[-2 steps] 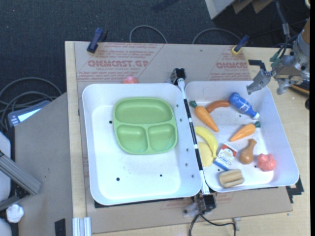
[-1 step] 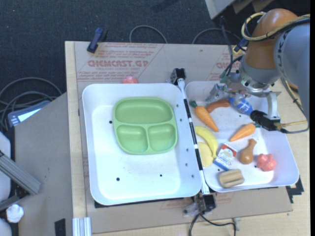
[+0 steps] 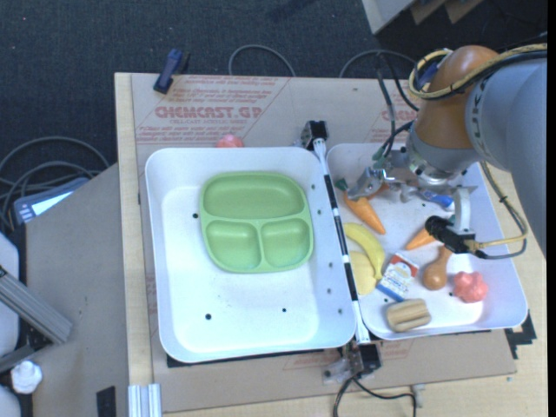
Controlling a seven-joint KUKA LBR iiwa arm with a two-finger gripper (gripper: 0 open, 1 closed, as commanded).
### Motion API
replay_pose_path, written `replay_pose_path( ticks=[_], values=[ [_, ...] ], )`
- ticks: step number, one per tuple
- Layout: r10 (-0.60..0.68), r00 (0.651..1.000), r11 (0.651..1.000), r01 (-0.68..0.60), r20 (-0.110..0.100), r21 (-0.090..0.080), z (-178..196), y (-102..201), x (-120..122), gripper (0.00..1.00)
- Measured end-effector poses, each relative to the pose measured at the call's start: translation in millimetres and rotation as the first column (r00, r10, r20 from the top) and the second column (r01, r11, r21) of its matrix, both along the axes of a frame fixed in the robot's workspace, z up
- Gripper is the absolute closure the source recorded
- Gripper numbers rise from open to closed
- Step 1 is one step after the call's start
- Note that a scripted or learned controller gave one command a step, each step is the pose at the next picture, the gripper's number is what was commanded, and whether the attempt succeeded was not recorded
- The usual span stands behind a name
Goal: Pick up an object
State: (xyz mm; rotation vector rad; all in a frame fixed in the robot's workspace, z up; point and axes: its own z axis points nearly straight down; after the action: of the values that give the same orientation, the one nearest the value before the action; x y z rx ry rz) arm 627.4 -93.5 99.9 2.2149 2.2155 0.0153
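gripper [image 3: 415, 183] over right bin [image 3: 504, 307], 12 o'clock rim (fingers: cannot tell) | carrot [image 3: 365, 214] at 9 | open floor toward 6

A divided plate [image 3: 256, 220] lies in the left bin [image 3: 165, 259]; toy foods [image 3: 382, 250] fill the right bin [image 3: 512, 294].

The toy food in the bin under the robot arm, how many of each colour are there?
Orange: 2, a carrot and a smaller orange piece
Yellow: 1, the banana
Brown: 2, a bread roll and a drumstick
Pink: 1, a lumpy piece
White: 1, a small carton
Total: 7
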Motion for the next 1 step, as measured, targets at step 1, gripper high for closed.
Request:
replay_pose_path(
  ticks=[1],
  values=[
    [-0.001,1.000,1.000,0.001,-0.015,0.000,-15.5,0.2,-27.4,0.00]
  ],
)
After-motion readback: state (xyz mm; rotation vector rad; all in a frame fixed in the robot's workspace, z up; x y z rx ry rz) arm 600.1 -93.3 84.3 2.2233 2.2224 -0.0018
